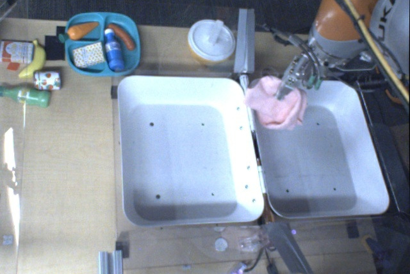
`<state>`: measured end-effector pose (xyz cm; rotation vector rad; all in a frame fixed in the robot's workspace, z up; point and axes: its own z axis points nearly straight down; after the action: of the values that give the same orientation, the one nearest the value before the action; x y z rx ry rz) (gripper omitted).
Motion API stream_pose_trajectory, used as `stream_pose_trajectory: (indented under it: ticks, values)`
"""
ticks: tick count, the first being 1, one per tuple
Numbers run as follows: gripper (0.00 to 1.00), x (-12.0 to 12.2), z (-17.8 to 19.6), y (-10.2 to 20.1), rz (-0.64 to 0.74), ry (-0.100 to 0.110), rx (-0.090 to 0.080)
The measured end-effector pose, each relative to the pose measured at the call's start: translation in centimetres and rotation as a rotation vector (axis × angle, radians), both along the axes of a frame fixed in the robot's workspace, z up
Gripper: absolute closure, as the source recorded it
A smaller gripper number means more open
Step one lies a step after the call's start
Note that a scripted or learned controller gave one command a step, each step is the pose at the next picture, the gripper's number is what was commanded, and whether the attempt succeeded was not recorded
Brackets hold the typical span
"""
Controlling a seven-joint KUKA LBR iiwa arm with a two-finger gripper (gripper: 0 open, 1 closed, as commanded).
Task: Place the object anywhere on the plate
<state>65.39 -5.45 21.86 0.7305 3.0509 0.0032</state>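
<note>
The tool [289,88] sinks its tips into the pink cloth [277,110], so how its fingers stand cannot be told. The cloth covers part of the right bin's [327,202] upper left rim. The arm [359,4] above the cloth is cut off by the right edge. Left of the cloth, small items beside the blue tray [131,42] are too small to name.
</note>
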Motion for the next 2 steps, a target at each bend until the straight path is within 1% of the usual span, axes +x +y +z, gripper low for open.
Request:
stream_pose_trajectory:
  ticks: [1,2]
  values:
    - [1.0,-0.6,0.1,5.3,0.4,-0.002,-0.001]
    - [1.0,-2.3,-0.6,10.0,0.474,-0.001,-0.002]
